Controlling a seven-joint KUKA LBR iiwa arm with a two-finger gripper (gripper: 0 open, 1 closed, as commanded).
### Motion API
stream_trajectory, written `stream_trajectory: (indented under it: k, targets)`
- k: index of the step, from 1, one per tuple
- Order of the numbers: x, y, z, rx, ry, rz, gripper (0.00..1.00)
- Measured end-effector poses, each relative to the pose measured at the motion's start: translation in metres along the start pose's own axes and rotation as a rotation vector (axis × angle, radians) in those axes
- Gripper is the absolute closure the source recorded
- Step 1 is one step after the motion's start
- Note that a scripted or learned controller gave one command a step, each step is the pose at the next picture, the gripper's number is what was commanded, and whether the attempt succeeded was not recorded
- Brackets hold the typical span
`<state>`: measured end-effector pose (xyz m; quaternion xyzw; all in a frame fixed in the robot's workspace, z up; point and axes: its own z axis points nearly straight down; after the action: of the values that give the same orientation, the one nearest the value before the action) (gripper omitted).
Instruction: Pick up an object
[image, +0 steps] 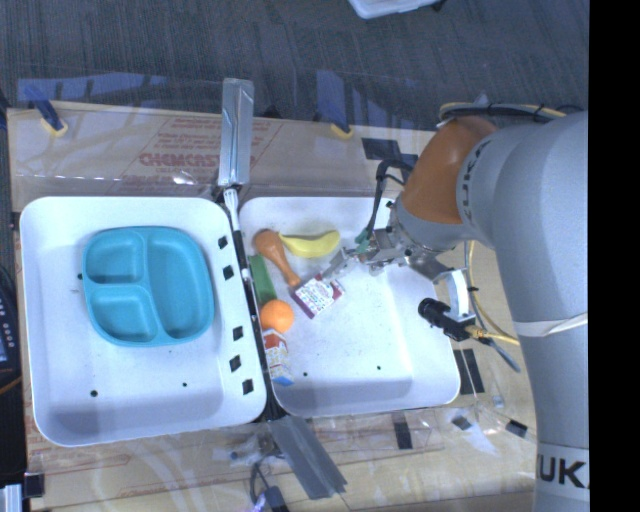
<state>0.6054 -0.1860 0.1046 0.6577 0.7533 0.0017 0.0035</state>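
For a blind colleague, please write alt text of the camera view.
The gripper is low in the right bin, beside a banana and a small red-and-white carton. A blue divided plate lies in the left bin.

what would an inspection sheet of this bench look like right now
surface: two white bins side by side, left bin, right bin
job's things: banana, orange, small red and white box, green stick, all in the right bin
clutter: blue divided plate in the left bin
end effector: low in the right bin beside the banana, grip unclear
cables: thin wires along the wrist
surroundings: clear plastic sheet behind the bins
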Motion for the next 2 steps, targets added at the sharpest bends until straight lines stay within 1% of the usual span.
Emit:
stream_trajectory:
  k: [1,2]
  targets:
    - [0.041,-0.001,0.008,-0.002,-0.001,-0.117,0.00]
    - [0.073,0.033,0.009,0.001,0.000,-0.246,0.00]
